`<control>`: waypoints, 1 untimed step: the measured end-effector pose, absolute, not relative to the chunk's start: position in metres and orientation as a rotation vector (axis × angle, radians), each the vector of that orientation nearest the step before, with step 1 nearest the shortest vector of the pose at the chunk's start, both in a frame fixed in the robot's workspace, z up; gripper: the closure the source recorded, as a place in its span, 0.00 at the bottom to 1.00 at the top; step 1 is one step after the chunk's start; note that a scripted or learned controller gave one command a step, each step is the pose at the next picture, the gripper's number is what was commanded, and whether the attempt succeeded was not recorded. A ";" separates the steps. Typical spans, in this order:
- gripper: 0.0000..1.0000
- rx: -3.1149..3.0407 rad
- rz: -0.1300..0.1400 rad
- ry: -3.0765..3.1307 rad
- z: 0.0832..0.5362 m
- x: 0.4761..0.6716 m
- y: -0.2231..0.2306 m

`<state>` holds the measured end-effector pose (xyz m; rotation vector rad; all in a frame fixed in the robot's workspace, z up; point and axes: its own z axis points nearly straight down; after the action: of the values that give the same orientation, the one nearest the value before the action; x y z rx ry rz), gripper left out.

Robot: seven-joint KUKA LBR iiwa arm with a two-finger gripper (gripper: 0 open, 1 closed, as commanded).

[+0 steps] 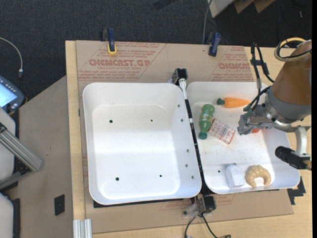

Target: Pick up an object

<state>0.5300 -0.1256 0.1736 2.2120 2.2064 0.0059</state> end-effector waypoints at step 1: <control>1.00 2.210 0.006 2.206 0.184 0.530 -0.126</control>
<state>0.5305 -0.1258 0.1835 2.2098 2.2056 0.0062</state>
